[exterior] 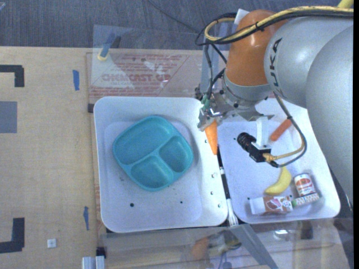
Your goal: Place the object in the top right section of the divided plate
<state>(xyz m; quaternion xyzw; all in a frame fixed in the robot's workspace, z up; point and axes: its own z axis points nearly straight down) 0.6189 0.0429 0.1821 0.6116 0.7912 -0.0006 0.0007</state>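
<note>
The small metal gripper (208,118) pinches a pointed orange carrot (211,137) hanging below its closed fingers. Left of them, a teal divided plastic plate (152,152) sits in a white bin (112,206) on the tan wooden bench (45,167).

The grey arm (314,60) reaches in from the right, orange-banded wrist (249,49) bent downward, its hand (208,119) pointing down with fingers closed on something orange.
</note>
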